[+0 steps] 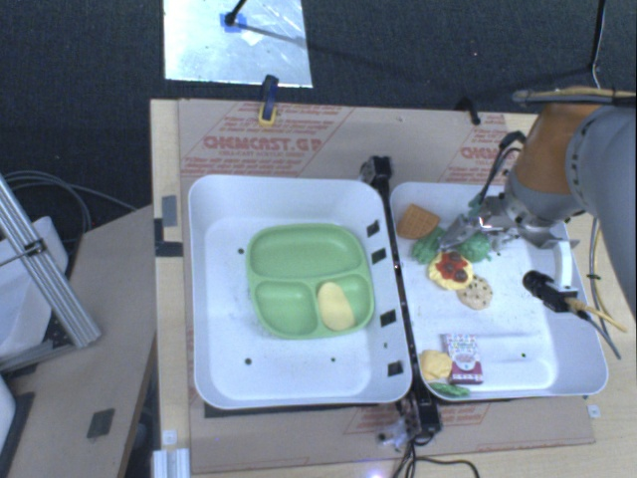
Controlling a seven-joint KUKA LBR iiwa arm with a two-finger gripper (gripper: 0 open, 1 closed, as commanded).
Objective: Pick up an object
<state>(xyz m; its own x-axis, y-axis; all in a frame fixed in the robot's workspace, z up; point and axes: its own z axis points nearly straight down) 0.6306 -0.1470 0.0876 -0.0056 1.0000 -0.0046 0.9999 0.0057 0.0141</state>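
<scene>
My gripper (pixel 466 232) is low in the right bin (pixel 572 366), near its back. It sits right at a green leafy toy (pixel 430 246), which it partly covers. An orange cracker (pixel 417 221) lies just to the left of it. A yellow piece with red spots (pixel 450 270) and a cookie (pixel 477 292) lie just in front of it. I cannot see anything held in the gripper.
A red and white packet (pixel 464 358), a yellow piece (pixel 434 364) and a green strip (pixel 448 390) lie at the right bin's front left. The left bin (pixel 214 297) holds a green divided plate (pixel 299 252) with a yellow piece (pixel 337 306) in its front right compartment.
</scene>
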